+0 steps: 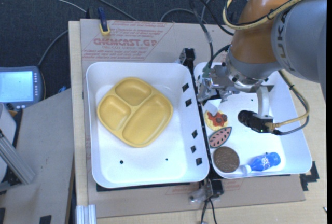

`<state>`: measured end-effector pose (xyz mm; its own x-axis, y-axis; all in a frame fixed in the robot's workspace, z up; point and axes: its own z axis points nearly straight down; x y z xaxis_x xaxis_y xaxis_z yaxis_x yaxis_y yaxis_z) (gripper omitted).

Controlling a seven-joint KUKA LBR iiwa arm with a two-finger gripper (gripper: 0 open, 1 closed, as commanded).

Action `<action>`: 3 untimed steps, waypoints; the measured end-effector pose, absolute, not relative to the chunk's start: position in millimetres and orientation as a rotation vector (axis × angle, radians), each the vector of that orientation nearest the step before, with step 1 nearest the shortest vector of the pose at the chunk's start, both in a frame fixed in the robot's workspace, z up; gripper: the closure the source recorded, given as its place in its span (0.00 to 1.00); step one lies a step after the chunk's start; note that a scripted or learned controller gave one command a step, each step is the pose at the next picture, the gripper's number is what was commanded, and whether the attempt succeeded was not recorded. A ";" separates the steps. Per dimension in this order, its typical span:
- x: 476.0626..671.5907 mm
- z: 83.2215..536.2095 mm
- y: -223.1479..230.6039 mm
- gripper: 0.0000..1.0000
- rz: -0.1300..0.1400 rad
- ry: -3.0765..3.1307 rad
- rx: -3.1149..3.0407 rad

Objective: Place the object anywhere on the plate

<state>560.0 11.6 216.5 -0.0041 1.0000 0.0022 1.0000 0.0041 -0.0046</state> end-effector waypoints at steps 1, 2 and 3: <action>538.0 223.7 59.7 1.00 0.002 -2.223 -2.212; 535.3 229.3 122.3 1.00 -0.003 -2.229 -2.210; 521.0 221.1 149.8 1.00 0.005 -2.223 -2.214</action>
